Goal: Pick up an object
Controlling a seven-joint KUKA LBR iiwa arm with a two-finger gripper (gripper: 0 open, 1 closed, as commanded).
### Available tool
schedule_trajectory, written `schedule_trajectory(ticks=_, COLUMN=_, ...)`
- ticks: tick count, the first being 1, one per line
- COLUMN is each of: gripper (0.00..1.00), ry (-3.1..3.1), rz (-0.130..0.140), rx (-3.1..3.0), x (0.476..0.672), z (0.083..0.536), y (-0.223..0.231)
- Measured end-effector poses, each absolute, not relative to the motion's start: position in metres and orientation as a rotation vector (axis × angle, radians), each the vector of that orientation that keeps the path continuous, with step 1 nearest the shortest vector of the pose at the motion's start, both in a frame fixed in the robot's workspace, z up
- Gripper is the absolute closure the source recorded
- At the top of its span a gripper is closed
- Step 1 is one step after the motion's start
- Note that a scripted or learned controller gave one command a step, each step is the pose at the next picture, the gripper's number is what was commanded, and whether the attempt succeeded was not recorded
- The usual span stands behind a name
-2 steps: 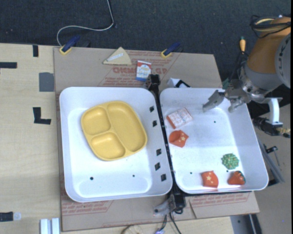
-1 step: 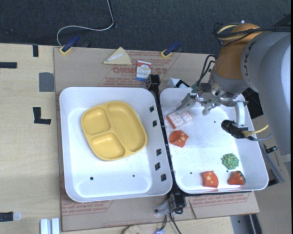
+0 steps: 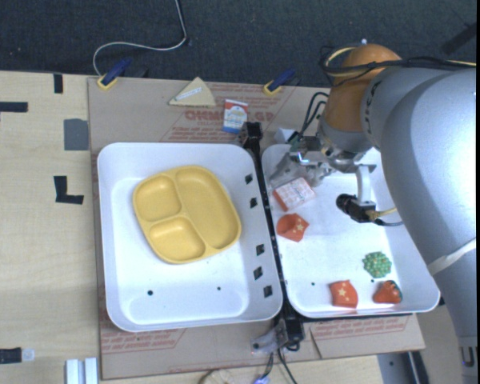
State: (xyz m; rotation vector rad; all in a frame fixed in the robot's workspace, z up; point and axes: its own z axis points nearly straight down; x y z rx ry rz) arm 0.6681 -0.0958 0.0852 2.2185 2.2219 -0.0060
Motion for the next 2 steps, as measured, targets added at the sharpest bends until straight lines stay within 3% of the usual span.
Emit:
schedule_trajectory(ticks=1, gripper=1.00, ry=2.222, rz=-0.005, rx=2.216, x=0.669, z=0.096, y=-0.095)
schedule_trajectory(ticks=2, gripper=1.00, ry=2.224, rz=0.001, rx=2.219, x=0.609, z=0.185, y=-0.065)
